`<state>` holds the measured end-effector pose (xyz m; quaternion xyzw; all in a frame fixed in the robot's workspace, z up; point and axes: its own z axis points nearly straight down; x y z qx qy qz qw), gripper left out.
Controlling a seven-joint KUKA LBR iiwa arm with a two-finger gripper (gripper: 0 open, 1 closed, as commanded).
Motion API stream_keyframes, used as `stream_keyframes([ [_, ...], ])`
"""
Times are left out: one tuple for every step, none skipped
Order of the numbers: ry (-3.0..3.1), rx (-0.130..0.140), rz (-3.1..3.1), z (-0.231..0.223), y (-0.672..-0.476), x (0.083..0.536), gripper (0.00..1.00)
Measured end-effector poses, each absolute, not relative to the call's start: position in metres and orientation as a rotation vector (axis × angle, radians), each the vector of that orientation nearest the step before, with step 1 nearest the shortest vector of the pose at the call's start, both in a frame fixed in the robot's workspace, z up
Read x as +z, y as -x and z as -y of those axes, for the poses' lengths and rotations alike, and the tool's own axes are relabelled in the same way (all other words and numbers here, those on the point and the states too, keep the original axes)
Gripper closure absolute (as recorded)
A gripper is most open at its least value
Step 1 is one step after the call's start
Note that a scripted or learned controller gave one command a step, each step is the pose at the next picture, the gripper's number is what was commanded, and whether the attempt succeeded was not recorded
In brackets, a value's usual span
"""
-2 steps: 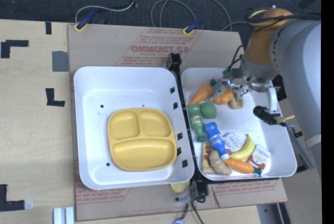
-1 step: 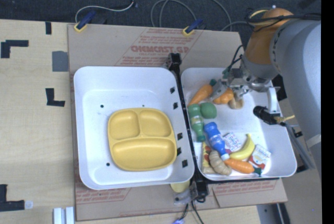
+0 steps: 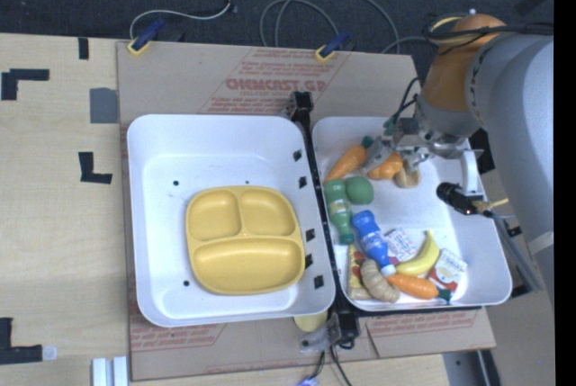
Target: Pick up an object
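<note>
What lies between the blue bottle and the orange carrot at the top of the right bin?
In the camera view, green toy items sit between the blue bottle and the orange carrot, near the right bin's left wall.

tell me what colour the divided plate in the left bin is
Yellow; the divided plate shows plainly in the camera view.

Right bin (image 3: pixel 490 272) crowded along left side; bare floor at right; left bin (image 3: pixel 162 159) holds yellow tray (image 3: pixel 245 240).

a robotics lab: taped bench (image 3: pixel 54 195), loose cables (image 3: pixel 306 11), twin white bins (image 3: pixel 144 141).
</note>
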<state>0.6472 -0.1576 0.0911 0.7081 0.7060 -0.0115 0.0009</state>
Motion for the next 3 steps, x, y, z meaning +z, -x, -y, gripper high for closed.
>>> stream_keyframes([
  [-2.223,-0.036,-2.217,0.158,-0.647,0.091,0.0],
  [-2.226,-0.033,-2.215,0.158,-0.647,0.091,0.0],
  [-2.218,0.001,-2.213,0.147,-0.653,0.092,0.0],
])
